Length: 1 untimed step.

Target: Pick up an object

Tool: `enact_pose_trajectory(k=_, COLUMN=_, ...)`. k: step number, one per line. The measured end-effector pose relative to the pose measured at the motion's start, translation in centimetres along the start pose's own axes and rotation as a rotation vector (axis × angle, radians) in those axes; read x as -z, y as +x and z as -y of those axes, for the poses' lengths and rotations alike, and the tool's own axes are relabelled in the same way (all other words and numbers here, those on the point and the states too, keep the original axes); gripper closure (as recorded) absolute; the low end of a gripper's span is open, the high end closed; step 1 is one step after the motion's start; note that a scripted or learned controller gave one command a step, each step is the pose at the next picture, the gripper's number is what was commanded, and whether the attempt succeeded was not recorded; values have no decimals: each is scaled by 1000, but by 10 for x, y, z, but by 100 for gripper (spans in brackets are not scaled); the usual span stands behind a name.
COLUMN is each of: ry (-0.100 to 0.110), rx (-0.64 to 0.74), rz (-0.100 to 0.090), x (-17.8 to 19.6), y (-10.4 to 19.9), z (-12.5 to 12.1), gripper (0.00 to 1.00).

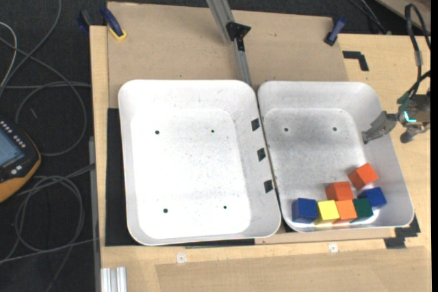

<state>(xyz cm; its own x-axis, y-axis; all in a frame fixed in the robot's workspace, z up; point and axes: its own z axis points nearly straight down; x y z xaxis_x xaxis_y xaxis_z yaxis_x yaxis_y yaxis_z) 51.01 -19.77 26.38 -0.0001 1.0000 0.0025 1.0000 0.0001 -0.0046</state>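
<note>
Hovering at the right bin's (383,147) rim, my fingers (391,126) spread and empty, clear of the cornered blocks (340,202).

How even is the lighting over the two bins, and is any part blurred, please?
Camera view: soft, even light, no glare on the left bin or right bin; the blocks cast faint shadows and look sharp; the gripper at the right edge is small and slightly blurred.

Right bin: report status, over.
Tool at right bin's right rim, holding nothing. Coloured blocks clustered in near corner, untouched. Path clear.
</note>
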Motion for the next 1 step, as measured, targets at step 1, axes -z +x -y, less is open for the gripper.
enact_pose_trajectory(k=1, ry=-4, rx=1, rz=1, x=2, y=0, z=-1, gripper=0)
